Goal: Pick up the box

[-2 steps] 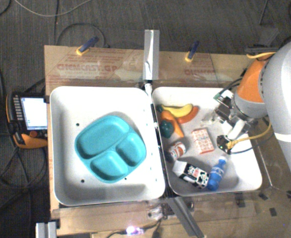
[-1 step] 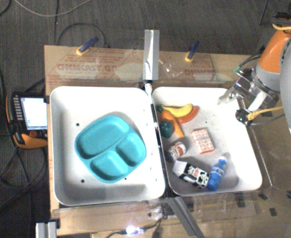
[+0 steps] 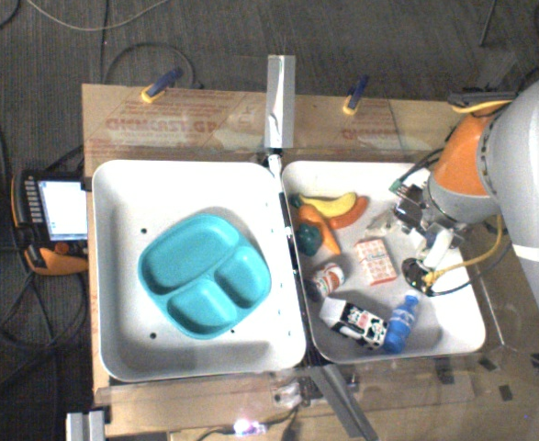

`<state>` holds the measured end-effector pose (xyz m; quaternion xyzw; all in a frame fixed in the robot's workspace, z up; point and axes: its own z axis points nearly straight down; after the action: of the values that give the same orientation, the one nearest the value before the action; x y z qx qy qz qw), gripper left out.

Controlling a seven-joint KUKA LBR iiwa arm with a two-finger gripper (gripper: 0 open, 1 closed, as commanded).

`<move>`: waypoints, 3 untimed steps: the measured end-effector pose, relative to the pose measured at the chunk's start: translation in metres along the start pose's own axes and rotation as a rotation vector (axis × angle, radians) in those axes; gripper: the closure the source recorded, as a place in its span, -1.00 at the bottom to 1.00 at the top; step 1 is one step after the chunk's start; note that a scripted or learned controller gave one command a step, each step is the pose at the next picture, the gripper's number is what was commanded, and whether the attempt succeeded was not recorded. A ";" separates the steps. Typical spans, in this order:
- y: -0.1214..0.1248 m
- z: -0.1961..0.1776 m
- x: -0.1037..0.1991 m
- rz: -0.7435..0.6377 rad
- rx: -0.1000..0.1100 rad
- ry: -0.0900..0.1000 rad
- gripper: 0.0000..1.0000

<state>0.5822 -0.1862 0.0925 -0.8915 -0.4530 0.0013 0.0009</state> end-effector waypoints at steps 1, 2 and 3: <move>-0.002 -0.023 0.000 0.041 0.001 0.000 -1.00; 0.021 -0.099 -0.022 0.072 -0.001 -0.002 -1.00; -0.001 -0.001 -0.015 0.011 0.000 0.003 -1.00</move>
<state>0.5728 -0.1977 0.0936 -0.8939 -0.4482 0.0001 0.0017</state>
